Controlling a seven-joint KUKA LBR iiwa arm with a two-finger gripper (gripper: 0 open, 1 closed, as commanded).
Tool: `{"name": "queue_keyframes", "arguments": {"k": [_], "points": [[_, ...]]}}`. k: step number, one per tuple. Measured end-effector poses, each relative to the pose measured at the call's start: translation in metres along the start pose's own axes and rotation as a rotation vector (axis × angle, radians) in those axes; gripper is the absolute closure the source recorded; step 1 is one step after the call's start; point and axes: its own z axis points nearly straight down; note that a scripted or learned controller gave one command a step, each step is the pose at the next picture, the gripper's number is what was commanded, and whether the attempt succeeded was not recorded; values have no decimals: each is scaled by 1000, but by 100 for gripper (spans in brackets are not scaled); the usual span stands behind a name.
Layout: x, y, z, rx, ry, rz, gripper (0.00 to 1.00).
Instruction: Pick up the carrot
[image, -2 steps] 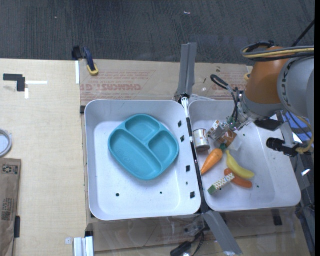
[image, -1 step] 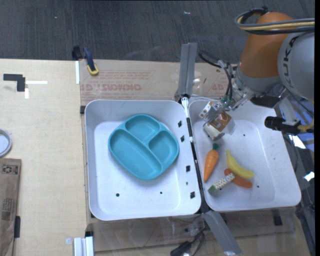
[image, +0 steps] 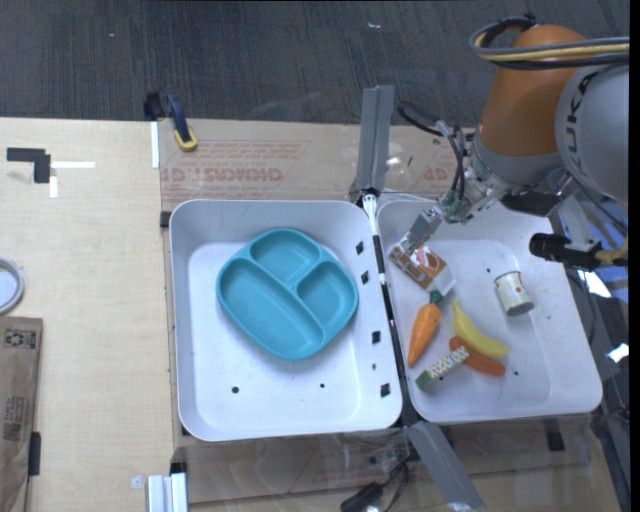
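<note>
Camera view: the pincer (image: 418, 236) hangs over the far-left part of the right bin (image: 560, 400), close to the divider between the bins; whether it is released or clenched cannot be told. Just below it lies a small brown-and-white packet (image: 420, 264), seemingly touching its tip; the carrot (image: 424, 331) lies further below, near the bin's left wall, leafy end toward the pincer, its surface uncovered; a banana (image: 477, 334) sits to the lower right, beside a red piece (image: 484, 362) and a speckled stick (image: 440, 371); a small can (image: 513, 293) stands well to the right, with bare floor around it; in the left bin (image: 195, 400) rests a blue divided plate (image: 288, 292), far left of the pincer.
</note>
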Motion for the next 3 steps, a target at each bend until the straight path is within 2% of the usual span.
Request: {"name": "queue_keyframes", "arguments": {"k": [1,2,3], "points": [[29,-14,16,3,2,254,0],[-7,-99,48,3,2,199,0],[-2,-90,105,-12,1,91,0]]}}
